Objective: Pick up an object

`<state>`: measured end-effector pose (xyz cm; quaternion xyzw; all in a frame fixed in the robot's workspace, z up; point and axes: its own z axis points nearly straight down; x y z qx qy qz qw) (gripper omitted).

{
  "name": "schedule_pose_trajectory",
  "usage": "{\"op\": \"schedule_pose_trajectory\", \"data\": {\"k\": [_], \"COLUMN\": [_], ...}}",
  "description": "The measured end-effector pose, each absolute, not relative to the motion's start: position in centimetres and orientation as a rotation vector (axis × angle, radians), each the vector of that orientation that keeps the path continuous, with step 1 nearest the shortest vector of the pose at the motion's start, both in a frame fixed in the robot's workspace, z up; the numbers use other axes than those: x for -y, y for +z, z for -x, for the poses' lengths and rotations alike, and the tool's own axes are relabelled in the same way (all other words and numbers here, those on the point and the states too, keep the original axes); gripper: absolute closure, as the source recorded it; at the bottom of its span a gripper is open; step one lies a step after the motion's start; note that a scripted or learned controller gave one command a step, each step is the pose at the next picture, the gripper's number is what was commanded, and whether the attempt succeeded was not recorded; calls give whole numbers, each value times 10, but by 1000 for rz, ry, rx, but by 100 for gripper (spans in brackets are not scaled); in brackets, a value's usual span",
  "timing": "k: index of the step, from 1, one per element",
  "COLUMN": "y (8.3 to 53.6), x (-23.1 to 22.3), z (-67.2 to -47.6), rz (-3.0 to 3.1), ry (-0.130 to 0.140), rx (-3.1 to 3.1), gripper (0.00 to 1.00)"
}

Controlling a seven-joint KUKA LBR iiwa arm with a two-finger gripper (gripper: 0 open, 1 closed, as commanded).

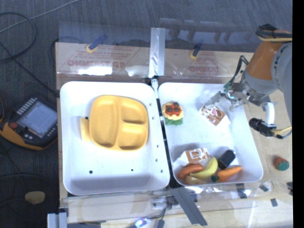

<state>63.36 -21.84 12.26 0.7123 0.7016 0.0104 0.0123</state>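
Note:
My gripper (222, 98) hangs over the back right part of the right bin (190, 139), coming in from the right edge. Just below and to its left lies a small clear-wrapped packet (212, 114) with a red and white print, close to the gripper's tip. I cannot tell whether they touch. A toy burger (172, 113) sits near the bin's left wall. At the front of the bin lie a banana (208, 169), a carrot (228, 173), a hot dog (188, 169), a black block (226, 158) and a small orange-printed box (197, 154).
The left bin (76, 175) bears a yellow divided plate (118, 121). A divider wall (161, 127) runs between the bins. A small red and green toy (281, 163) lies on the bench right of the right bin. A pendant (29, 122) lies on the floor at far left.

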Motion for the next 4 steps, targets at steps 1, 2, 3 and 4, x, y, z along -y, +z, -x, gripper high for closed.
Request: {"op": "schedule_pose_trajectory", "data": {"k": [1, 2, 3, 4], "y": [89, 98, 104, 214], "x": [190, 190, 195, 151], "z": [-602, -602, -662, -669], "rz": [-2249, -2250, -2331, -2316], "ry": [8, 9, -38, -7], "rx": [-2178, -2179, -2137, -2124], "gripper": [0, 100, 100, 100]}}
